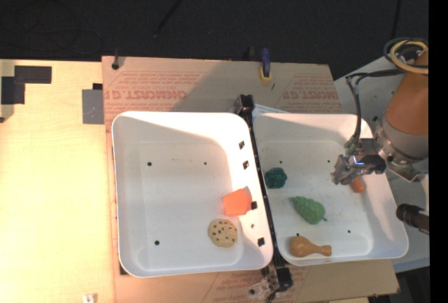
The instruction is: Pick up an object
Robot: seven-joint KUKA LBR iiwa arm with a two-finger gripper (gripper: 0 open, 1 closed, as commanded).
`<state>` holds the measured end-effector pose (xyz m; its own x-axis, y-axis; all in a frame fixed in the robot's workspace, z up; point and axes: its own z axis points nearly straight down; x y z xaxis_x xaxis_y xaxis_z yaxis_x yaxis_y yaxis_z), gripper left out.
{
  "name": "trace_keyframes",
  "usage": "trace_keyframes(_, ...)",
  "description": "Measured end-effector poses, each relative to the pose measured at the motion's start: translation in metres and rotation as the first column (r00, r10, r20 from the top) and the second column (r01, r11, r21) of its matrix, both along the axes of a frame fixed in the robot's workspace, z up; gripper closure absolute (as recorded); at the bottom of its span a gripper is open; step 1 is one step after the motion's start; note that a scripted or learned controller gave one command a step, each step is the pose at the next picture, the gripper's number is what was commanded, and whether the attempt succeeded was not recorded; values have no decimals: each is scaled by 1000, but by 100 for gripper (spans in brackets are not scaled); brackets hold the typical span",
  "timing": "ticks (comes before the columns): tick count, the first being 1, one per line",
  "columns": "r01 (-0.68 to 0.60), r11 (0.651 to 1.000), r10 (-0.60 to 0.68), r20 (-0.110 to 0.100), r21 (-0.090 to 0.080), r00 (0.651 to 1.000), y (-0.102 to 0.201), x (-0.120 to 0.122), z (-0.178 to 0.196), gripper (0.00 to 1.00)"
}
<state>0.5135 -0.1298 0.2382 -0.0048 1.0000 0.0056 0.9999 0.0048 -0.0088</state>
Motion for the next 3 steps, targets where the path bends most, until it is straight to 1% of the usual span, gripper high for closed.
trace_keyframes(1, 9, 1000, -9, -3, -3, 1000, -29, -41, -69, 100)
trace_keyframes(2, 11, 1000, -11, 4, -4, 1000, -29, -39, -55, 100)
trace_keyframes(3, -4, 1000, 4, 9, -1, 1000, 66, -37, -13, 100)
